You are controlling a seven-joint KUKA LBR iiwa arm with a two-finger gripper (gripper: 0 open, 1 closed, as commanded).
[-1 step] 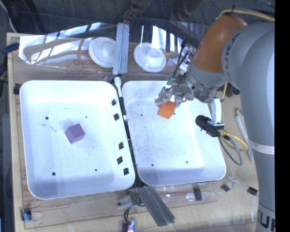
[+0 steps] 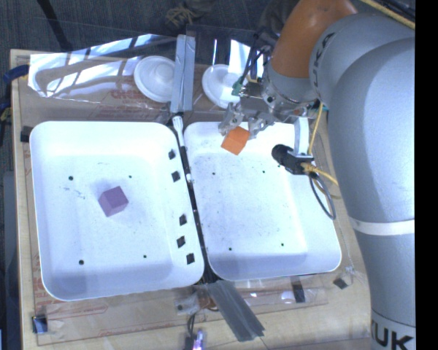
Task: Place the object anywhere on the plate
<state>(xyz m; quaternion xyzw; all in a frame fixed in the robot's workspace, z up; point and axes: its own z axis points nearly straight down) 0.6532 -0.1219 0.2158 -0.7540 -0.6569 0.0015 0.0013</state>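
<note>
In the camera view, the gripper was over the far edge of the right bin, close to that bin's far left corner. An orange block was between the fingers, and its lower part stuck out below their tips, tilted, so the fingers were closed narrowly on it. A white plate stood on the surface just beyond the bin's far edge, beside the gripper, and a second white plate stood to its left. A purple cube lay in the left bin, near its middle, well apart from the gripper.
</note>
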